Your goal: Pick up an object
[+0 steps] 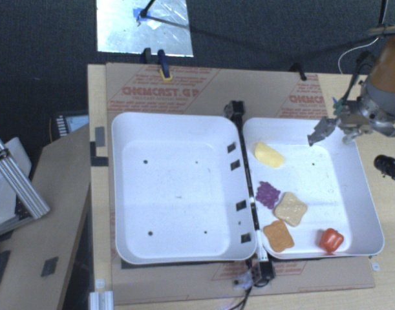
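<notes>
Bins sit side by side on the tabletop (100, 250), which is covered by a cardboard sheet (203, 86) with red print. The left bin (129, 131) shows bare white floor with a few small dark dots. The right bin (368, 218) holds five things. A yellow piece (269, 154) lies toward 10 o'clock of that bin, near the divider. A purple cluster (267, 194) lies near the divider at about 8 o'clock. Just beside it, toward the bin's middle, lies a tan toast slice (291, 209), touching or nearly touching an orange-brown slice (278, 236) at 7 o'clock. A red pepper (331, 239) sits at 5 o'clock, close to the front wall, apart from the slices.

The arm (386, 82) comes in at 2 o'clock of the scene, and its gripper (323, 133) hangs over the right bin's far edge, at about 12 o'clock of that bin. The fingers point down and left; nothing lies between them, but whether they are apart or together cannot be told at this angle. The yellow piece is the nearest thing to the gripper, lying at its 8 o'clock and apart from it.

Beyond the cardboard, at 11 o'clock, a shiny foil square (144, 17) lies on dark carpet. A yellow clamp (165, 70) grips the cardboard's far edge.
</notes>
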Robot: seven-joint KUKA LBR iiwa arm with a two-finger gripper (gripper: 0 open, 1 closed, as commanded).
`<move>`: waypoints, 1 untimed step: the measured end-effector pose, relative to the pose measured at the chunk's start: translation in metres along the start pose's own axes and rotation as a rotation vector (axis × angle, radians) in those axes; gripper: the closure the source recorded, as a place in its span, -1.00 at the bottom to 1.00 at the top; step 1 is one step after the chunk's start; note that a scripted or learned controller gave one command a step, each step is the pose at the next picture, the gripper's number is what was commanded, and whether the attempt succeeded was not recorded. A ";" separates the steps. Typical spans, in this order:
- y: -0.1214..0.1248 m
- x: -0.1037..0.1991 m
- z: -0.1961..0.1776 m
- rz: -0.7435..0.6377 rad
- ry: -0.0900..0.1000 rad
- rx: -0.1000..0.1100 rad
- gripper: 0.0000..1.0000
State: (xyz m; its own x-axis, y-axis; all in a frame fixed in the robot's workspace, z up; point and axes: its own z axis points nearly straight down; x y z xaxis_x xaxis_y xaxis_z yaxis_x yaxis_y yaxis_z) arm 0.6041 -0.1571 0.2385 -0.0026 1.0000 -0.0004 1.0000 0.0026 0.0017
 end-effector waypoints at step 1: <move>0.001 0.000 -0.011 -0.003 -0.001 -0.004 1.00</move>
State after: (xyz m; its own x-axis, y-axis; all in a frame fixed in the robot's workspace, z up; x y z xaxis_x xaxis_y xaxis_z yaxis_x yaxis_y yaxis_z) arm 0.6051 -0.1571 0.2500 -0.0058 1.0000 -0.0013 1.0000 0.0058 0.0060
